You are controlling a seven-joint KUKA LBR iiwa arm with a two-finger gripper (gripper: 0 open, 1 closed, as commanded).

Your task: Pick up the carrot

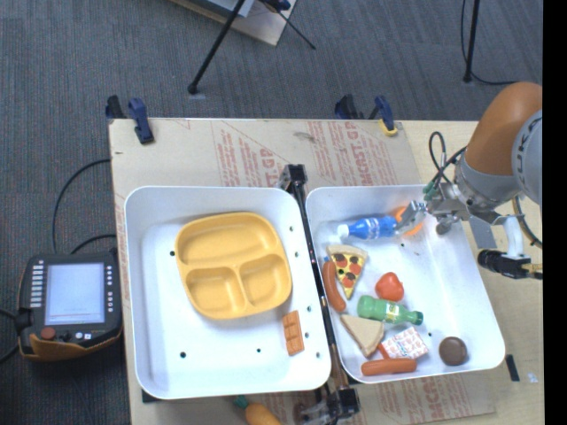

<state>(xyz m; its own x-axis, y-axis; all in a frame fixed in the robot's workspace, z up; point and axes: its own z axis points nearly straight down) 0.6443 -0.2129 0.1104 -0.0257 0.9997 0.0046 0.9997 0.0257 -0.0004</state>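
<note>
Left bin (142,237): yellow divided plate (234,264), small orange block (293,333).
Right bin (483,304): blue bottle (370,228), pizza slice (347,268), sausages, green bottle (388,310).
Carrot (411,217): small, orange, near right bin's far edge.
Claw (423,212): pinching carrot.

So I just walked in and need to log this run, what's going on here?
The arm's gripper is low over the far edge of the right bin, right at a small orange carrot lying beside the blue bottle. Whether it has hold of the carrot can't be told. The yellow tray sits in the left bin.
</note>
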